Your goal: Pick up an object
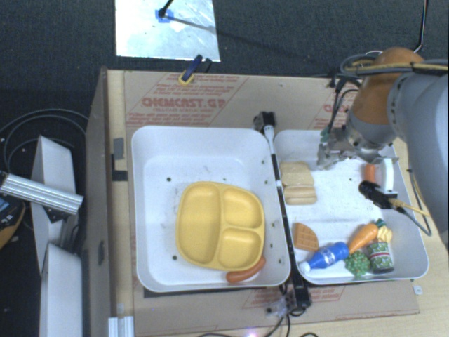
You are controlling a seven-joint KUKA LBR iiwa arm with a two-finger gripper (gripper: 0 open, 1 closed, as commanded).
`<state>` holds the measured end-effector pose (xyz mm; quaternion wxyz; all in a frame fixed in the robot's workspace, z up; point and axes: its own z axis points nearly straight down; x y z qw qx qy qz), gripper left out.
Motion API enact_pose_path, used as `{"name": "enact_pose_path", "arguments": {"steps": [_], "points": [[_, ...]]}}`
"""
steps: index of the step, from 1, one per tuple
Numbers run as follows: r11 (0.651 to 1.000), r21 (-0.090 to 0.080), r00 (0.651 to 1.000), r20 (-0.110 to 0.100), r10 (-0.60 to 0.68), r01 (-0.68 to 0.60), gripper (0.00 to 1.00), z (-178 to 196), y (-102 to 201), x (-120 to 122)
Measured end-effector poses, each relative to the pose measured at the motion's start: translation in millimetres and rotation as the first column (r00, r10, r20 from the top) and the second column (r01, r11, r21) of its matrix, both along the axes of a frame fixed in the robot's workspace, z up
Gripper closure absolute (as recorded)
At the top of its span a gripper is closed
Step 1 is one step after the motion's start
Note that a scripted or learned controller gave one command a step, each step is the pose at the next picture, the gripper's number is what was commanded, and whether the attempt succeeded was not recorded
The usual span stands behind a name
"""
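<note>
Bread sits in the right bin, far-left part, two pale slices side by side. Gripper hangs just right of it, at the bin's far edge — nothing is seen between its fingers, and whether they are spread or closed can't be made out. Near end: cracker, bottle, carrot, broccoli, can. Left bin — yellow plate, sausage against its near rim.

even, fairly bright overhead light; glare on the foil sheet; soft shadows inside the white bins; slightly soft, grainy overall.
</note>
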<state>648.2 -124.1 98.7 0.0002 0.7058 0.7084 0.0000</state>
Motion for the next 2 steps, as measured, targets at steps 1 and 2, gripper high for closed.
{"name": "enact_pose_path", "arguments": {"steps": [1, 2], "points": [[1.000, 0.000, 1.000, 0.002, 0.001, -0.001, 1.00, -13.8, 41.4, -31.6], [1.000, -0.001, 1.000, 0.002, -0.003, 0.003, 1.00, 43.1, 9.1, -82.4]]}}
